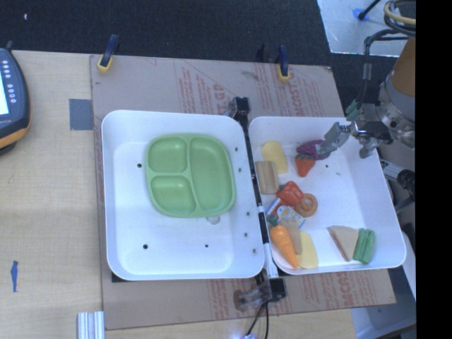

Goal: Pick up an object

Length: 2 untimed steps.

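- Purple toy piece (310, 147) lies near the back of the right bin (374, 189), with a small red-orange piece (304, 165) touching its near side.
- Fingers (336, 135): one grey finger slants down-left over the right bin, its tip right at the purple piece's right edge. Contact or just above it: can't tell. A second dark prong (366, 149) hangs further right. They look spread apart, nothing pinched between them.
- Arm (395, 97) comes in from the right edge, wrist low over the bin's back-right corner, orange band at the top of the visible part, cables looping above it.
- Other items in the right bin, all apart from the fingers:
  - pale yellow piece (275, 157) and tan block (266, 177) along the left wall
  - red piece (289, 192) with an orange ring (306, 204) mid-bin
  - carrot (284, 244) and a yellow slab (306, 249) at the front-left corner
  - tan wedge (343, 241) touching a green piece (364, 246) at the front right
- Left bin (127, 253) holds a green sectioned plate (191, 175), three compartments, lying flat toward the back.
- Both bins sit side by side on a brown cardboard sheet (183, 83), which is clamped at its back edge by two yellow-and-blue clamps (107, 54).
- Cardboard lies on a light wood worktop (49, 210); a handheld pendant (10, 97) sits at the far left, a grey tape square (80, 114) beside the sheet.
- Dark carpet floor (176, 13) behind the worktop.
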Available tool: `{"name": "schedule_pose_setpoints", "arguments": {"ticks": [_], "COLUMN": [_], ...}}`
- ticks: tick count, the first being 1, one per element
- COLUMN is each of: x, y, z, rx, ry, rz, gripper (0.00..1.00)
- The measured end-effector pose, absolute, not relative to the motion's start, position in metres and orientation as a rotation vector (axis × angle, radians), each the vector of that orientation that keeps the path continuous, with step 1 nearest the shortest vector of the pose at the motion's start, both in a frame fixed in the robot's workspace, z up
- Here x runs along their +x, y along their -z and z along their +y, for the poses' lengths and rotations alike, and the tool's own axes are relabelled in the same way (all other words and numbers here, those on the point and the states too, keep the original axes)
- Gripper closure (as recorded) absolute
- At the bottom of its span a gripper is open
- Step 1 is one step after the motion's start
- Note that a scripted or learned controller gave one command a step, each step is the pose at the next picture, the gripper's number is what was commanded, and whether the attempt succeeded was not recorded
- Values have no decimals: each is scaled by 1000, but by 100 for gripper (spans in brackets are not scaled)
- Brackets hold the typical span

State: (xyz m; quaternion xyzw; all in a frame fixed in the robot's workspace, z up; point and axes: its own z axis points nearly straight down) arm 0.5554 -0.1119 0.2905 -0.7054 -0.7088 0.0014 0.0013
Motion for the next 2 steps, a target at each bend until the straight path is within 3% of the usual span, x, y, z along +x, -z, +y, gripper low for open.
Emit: {"name": "schedule_pose_setpoints", "arguments": {"ticks": [1, 2], "x": [617, 655], "y": [-174, -89], "z": [-143, -157], "rx": [-2215, -2211], "ry": [-8, -10], "rz": [-2225, -2228], "gripper": [0, 0]}}
